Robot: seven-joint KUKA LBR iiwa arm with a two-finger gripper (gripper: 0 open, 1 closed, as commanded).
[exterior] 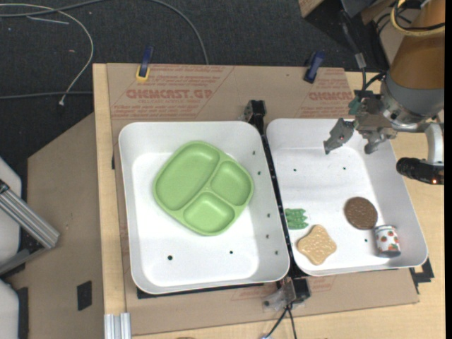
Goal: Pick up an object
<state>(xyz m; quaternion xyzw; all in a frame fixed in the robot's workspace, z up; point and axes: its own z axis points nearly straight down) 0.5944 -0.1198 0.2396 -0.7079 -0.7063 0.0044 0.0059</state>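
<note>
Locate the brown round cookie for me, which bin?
The brown round cookie lies in the right bin, toward its near right part, just up-left of the small spotted cup and right of the tan cracker.

Single fixed camera, mounted above the worktop [212, 83] and looking down at a slant; far edge of the board toward the top of the frame, near edge toward the bottom. Stand-off moderate: left bin [134, 189] and right bin [311, 140] both fit whole, side by side, with dark floor [233, 20] beyond; arm [417, 55] enters from the right edge.
</note>
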